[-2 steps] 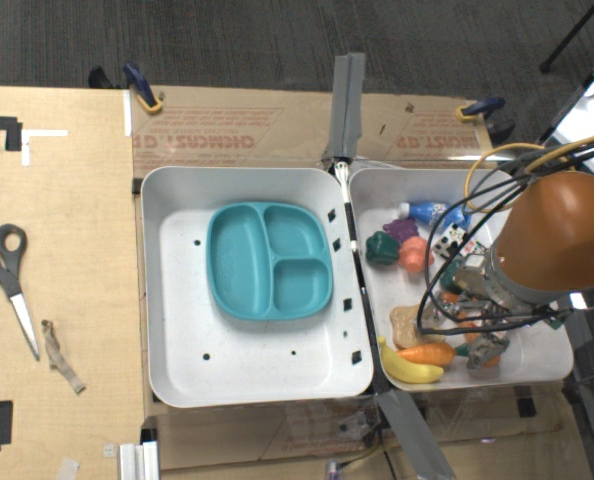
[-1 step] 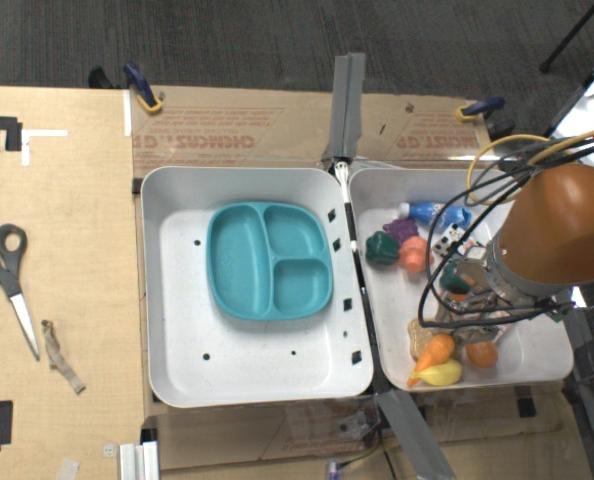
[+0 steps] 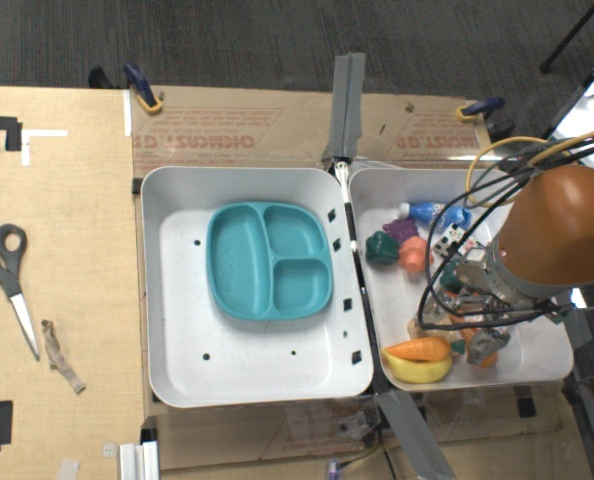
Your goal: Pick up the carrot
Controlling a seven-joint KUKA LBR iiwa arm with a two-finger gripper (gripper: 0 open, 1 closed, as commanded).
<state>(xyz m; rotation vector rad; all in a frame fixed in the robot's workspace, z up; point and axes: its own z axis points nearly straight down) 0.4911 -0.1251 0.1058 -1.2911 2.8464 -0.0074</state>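
- cardboard sheet [image 3: 227, 128] lying under the far edge of the bins: red printed lettering, seen upside down, too blurred to read for sure
- same red print on the cardboard at far right [image 3: 432, 140] beyond the right bin, also upside down, not readable
- no other text, label, brand or number can be made out

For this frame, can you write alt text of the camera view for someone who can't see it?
A grey arm with an orange band reaches into the right white bin, its gripper low among small toys, beside an orange carrot lying on a yellow piece. The left bin holds a teal divided plate. Scissors lie on the bench.
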